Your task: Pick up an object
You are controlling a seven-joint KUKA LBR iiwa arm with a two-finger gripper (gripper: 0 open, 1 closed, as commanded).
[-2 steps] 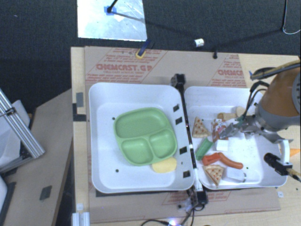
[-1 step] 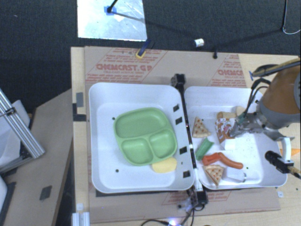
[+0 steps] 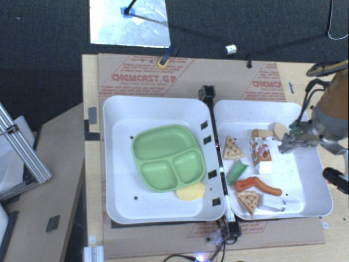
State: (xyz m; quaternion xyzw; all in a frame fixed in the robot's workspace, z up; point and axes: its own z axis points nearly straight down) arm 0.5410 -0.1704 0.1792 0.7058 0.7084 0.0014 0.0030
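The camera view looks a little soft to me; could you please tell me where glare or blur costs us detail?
Camera view: soft throughout; the gripper is a dark blur; the bins' white floors wash out under even light; the foil sheet glares; shadows are faint.

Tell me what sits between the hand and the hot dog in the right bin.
The hand hovers at the right bin's right side. The hot dog lies lower left of it. Bare bin floor lies between; the carton stands just beside that line, nothing visibly across it.
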